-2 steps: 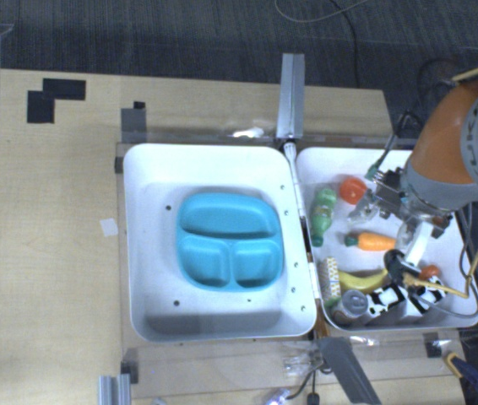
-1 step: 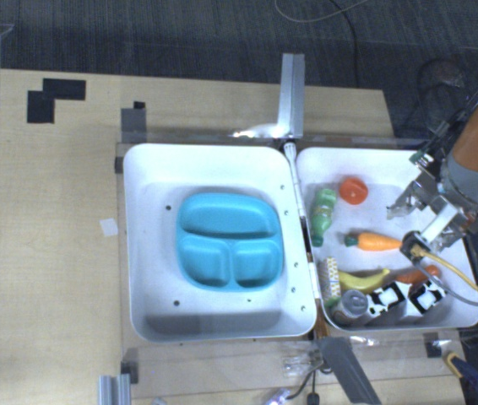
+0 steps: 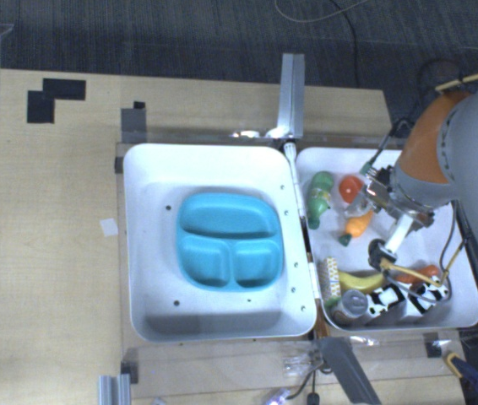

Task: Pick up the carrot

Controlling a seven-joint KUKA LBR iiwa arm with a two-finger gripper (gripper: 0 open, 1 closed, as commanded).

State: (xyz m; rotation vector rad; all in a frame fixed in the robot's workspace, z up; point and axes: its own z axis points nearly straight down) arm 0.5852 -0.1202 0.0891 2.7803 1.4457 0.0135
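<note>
The carrot is a small orange piece with a green tip, lying in the upper middle of the right bin. My gripper reaches in from the right and hangs just above and right of the carrot, close to it. The grey wrist hides how the gripper and the carrot meet, and I see nothing clearly held.
In the right bin with the carrot are a green vegetable, a red tomato, a banana, a corn cob, a grey can and a black-and-white toy. The left bin holds a blue divided tray.
</note>
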